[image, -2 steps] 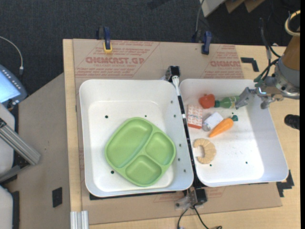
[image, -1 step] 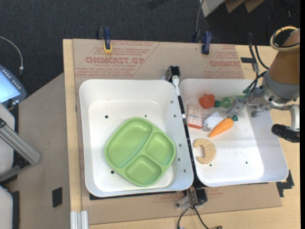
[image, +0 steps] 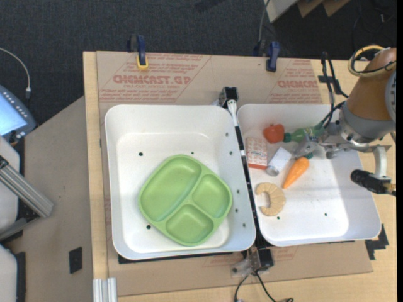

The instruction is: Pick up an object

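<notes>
The right bin point(image: 327, 222) holds several small items. A red tomato-like piece point(image: 274, 133) lies near its far left, with a green piece point(image: 297, 134) just to its right. An orange carrot point(image: 295, 172) lies slanted in the middle. A white and orange packet point(image: 256, 153) and a small grey-white piece point(image: 278, 160) sit by the left wall. A tan curved biscuit shape point(image: 271, 199) lies toward the front left. My gripper point(image: 313, 146) hangs low over the bin's far side, just right of the green piece and above the carrot's thick end.
The left bin point(image: 119, 137) holds a green divided plate point(image: 185, 199). The arm's grey body and orange band point(image: 371, 96) cover the right bin's far right corner. A black part point(image: 371, 181) juts over the bin's right rim. Clamps point(image: 272, 55) stand at the bench's far edge.
</notes>
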`<action>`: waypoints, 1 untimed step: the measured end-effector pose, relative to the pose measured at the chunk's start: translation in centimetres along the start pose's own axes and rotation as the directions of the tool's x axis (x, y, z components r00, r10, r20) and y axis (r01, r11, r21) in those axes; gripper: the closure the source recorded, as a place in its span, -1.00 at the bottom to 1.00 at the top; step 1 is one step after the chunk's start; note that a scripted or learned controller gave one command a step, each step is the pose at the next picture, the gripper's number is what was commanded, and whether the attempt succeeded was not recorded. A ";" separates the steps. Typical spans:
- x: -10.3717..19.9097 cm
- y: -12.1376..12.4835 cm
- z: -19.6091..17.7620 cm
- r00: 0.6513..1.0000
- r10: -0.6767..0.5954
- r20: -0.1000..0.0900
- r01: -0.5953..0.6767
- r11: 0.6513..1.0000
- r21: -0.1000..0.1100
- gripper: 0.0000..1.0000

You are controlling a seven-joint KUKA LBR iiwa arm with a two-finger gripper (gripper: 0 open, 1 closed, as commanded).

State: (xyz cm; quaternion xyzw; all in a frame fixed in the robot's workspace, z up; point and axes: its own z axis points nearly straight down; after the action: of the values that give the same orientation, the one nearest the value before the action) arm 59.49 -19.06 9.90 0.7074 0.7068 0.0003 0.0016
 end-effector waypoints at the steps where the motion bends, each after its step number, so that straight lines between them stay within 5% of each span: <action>1: 0.0 0.1 -0.9 1.000 0.000 0.000 0.000 1.000 -0.001 1.00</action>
State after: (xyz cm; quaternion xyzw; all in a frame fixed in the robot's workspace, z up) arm 59.54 -19.04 10.80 0.7074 0.7068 0.0007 0.0023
